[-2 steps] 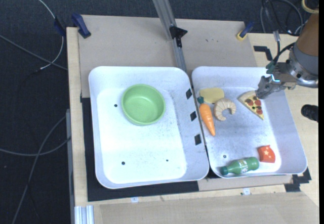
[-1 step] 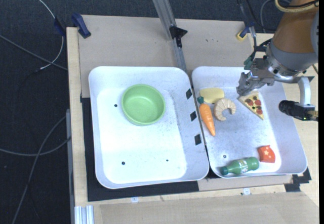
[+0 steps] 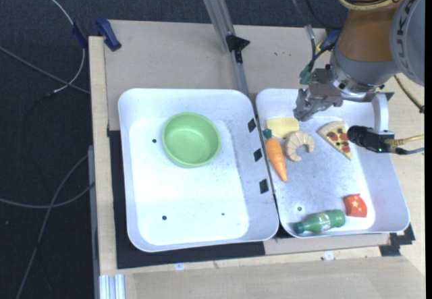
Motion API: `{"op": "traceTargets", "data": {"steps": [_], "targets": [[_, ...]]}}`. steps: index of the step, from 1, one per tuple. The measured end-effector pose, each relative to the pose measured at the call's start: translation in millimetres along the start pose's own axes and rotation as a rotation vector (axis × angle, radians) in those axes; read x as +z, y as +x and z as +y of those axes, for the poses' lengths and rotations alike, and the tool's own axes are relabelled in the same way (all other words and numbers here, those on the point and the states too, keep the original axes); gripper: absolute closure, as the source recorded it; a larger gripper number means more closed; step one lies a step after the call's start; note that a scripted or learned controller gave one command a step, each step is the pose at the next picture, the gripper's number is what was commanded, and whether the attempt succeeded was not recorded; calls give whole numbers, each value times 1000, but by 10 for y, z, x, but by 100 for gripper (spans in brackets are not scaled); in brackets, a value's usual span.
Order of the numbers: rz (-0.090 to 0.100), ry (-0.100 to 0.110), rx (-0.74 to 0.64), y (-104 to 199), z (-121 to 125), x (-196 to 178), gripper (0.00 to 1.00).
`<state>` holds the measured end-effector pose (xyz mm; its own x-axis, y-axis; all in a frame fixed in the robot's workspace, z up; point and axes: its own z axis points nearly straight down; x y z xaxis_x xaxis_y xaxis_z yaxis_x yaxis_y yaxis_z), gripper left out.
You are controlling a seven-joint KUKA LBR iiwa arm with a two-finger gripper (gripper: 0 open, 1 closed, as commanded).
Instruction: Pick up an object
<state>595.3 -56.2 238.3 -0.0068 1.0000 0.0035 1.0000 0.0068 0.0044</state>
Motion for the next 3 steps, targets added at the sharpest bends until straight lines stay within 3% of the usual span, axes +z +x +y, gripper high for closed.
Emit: {"op": "traceTargets", "data": {"steps": [3], "targets": [[0, 3, 1, 1468, 396, 72, 100]]}}
